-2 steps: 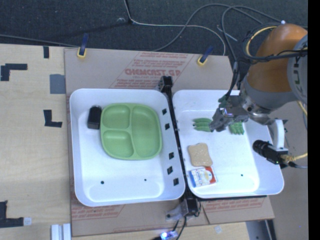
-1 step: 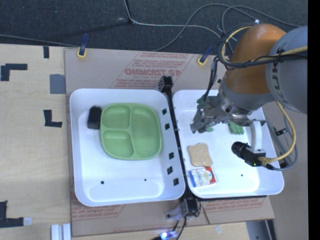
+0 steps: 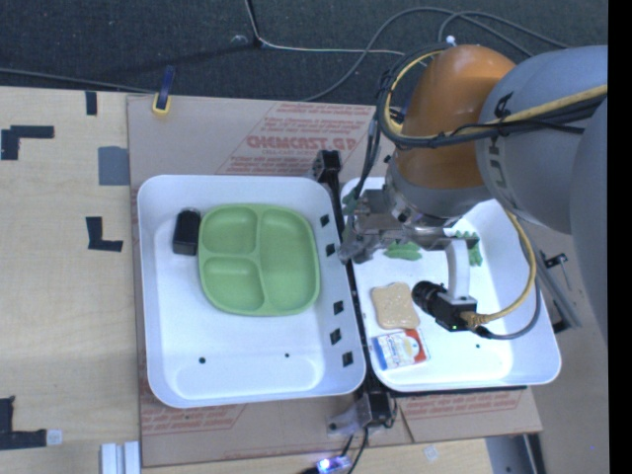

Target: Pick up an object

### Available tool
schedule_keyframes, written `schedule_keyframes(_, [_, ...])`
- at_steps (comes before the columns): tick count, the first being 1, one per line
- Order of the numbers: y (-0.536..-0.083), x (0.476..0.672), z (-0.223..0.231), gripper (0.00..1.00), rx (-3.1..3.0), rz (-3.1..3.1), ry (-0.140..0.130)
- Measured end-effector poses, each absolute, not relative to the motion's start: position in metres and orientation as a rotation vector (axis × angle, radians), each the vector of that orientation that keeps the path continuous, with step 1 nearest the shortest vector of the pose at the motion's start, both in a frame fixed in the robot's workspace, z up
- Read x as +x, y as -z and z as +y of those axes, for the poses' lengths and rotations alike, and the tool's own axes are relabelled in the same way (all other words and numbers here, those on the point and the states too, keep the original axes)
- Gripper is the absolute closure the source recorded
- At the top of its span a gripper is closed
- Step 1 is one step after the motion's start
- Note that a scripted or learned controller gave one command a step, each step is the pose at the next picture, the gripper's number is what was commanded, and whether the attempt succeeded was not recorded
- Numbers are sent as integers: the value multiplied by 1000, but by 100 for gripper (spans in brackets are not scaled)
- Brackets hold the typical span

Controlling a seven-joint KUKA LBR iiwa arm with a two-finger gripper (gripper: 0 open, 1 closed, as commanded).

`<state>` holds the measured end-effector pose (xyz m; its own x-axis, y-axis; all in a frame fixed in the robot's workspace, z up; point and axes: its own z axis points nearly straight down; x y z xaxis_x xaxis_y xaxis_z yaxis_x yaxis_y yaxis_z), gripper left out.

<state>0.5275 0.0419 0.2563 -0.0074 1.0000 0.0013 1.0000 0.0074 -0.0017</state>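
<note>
While your arm's wrist hides the gripper (image 3: 380,237) low over the right bin (image 3: 528,358), you cannot tell its state; just beside it lie a green piece (image 3: 403,253), a tan slice (image 3: 394,305) and a small packet (image 3: 400,349).

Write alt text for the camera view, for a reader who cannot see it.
A grey robot arm with an orange band reaches from the right over the right bin, its gripper low near a green item, a tan slice and a small packet. The left bin holds a green divided plate and a black block.
</note>
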Motion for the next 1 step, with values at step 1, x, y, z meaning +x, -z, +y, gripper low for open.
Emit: schedule_keyframes(1, [-233,536,96,100,-2213,-2226,-5])
